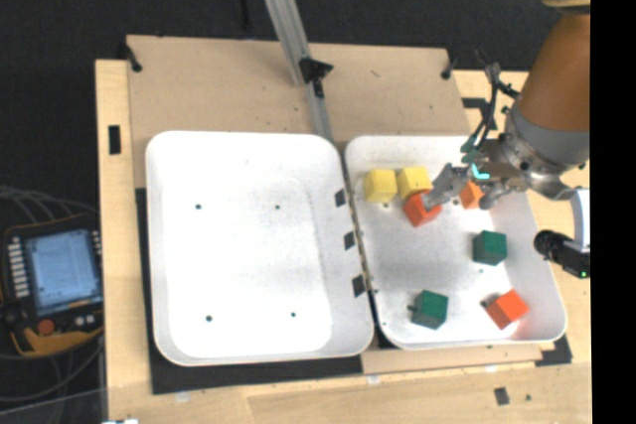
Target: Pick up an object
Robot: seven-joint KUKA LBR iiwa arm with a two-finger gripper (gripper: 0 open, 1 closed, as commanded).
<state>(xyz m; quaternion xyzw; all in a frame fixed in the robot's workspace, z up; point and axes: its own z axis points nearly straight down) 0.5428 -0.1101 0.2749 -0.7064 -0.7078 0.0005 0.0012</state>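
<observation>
My gripper (pixel 466 190) hangs low over the upper part of the right bin (pixel 532 338), its two fingers spread apart. A small orange block (pixel 469 197) shows between them, not clamped. The left fingertip (pixel 442 190) is right beside a red-orange block (pixel 419 210). Two yellow blocks (pixel 381 186) (pixel 413 180) lie side by side just left of that. Lower in the same bin are a green block (pixel 489 247), another green block (pixel 429 309) and an orange block (pixel 507 309).
The left bin (pixel 159 213) sits beside the right one, with small clips along the shared edge (pixel 354 238). A slanted metal pole (pixel 283 5) rises behind the bins. A handheld pendant (pixel 55 278) lies off the bench at the left.
</observation>
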